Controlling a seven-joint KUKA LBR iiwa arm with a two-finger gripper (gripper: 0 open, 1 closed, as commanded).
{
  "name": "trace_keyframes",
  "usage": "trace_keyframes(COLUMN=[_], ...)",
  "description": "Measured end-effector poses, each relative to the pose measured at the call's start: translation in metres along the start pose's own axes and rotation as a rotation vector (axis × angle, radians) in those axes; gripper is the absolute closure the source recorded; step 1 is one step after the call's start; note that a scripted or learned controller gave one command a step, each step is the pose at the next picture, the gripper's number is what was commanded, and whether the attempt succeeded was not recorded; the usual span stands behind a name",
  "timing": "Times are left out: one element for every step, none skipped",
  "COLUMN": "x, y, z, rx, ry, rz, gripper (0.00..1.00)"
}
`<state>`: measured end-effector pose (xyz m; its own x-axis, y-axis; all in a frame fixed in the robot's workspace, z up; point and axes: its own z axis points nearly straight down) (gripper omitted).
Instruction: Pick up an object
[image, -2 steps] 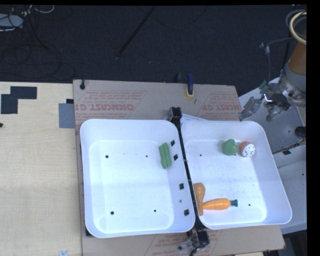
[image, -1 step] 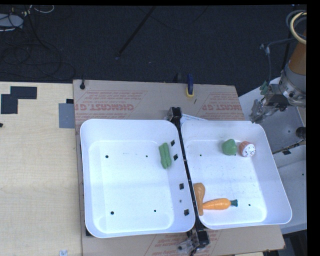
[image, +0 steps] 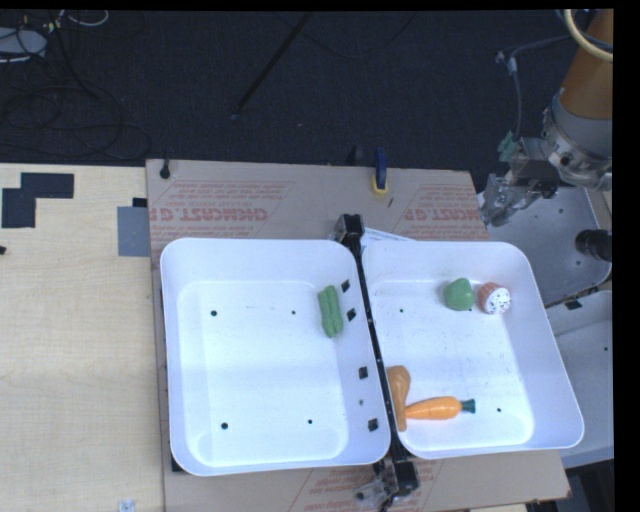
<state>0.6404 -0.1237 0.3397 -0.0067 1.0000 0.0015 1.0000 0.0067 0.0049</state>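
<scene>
— Carrot (image: 436, 408)? Where did it lie?
— Well below my hand (image: 503, 196), in the right bin (image: 560, 400), touching an orange piece (image: 399, 392).
— Hand clenched?
— I couldn't tell; it hovered beyond the bin's far corner.

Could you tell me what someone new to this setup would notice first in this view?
Probably the orange carrot low in the right bin, lying beside a tan squash-like piece against the divider. Next, the green object and the small brownish round item, side by side near that bin's far edge, and the lone green cucumber-like piece in the left bin. The gripper hangs above the bench beyond the right bin's far corner.
</scene>
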Motion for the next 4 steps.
trace_keyframes(x=[0.078, 0.135, 0.194, 0.216], y=[-0.012, -0.018, -0.01, 0.006], z=[-0.114, -0.141, -0.193, -0.197], rx=[-0.007, 0.004, 0.003, 0.008], ry=[0.0, 0.0, 0.0, -0.002], rz=[-0.002, 0.001, 0.001, 0.004], gripper=[1.0, 1.0, 1.0, 1.0])
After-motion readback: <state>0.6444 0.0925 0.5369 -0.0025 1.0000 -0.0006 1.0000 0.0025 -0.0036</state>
